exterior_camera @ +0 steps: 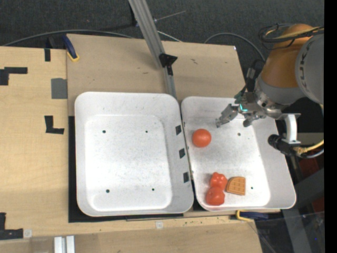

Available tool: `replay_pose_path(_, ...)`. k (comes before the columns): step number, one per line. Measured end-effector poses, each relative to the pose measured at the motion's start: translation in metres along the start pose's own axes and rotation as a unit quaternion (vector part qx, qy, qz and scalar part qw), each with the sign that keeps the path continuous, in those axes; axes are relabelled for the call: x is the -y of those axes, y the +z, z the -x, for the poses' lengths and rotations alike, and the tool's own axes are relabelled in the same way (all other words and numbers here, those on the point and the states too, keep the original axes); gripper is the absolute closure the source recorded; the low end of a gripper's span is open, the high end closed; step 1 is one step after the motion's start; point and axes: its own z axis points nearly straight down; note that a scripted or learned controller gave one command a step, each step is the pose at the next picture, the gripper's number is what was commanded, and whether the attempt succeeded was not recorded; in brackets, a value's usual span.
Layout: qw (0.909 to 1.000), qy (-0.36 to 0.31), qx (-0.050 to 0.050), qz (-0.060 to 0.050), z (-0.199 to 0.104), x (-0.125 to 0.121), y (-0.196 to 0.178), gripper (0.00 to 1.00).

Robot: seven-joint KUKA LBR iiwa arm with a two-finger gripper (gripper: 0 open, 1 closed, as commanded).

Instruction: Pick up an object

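From above, the wooden surface [121, 70] carries two shallow white bins side by side. The left bin [126, 101] shows its speckled floor with a few dark dots. The right bin [274, 186] holds three things. An orange ball [201, 138] sits near the bin's left wall, about midway along it; being round, it has no long axis to speak of. Toward the near end lies a red pepper [215, 188], lumpy, its long axis running from the far side to the near side of the bin, narrower end pointing away from the near rim. Just beside it on the right, touching or nearly so, lies a tan waffle [236, 185], flat, roughly square, tilted a little.

The arm [289, 67] comes in from the right, grey with an orange band. Its tool [233, 118] hangs over the far part of the right bin, to the right of the ball and apart from it. The two fingers [225, 117] are spread apart, pointing down and to the left, with nothing between them.

A grey metal pole [150, 30] slants across the surface behind the bins.
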Motion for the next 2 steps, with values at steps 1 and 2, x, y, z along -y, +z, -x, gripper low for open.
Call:
replay_pose_path(1, 1.0000, 0.000, 0.000, -0.003, 0.000, -0.009, 0.056, 0.00)
replay_pose_path(2, 1.0000, 0.000, 0.001, 0.000, 0.000, -0.008, 0.104, 0.00)
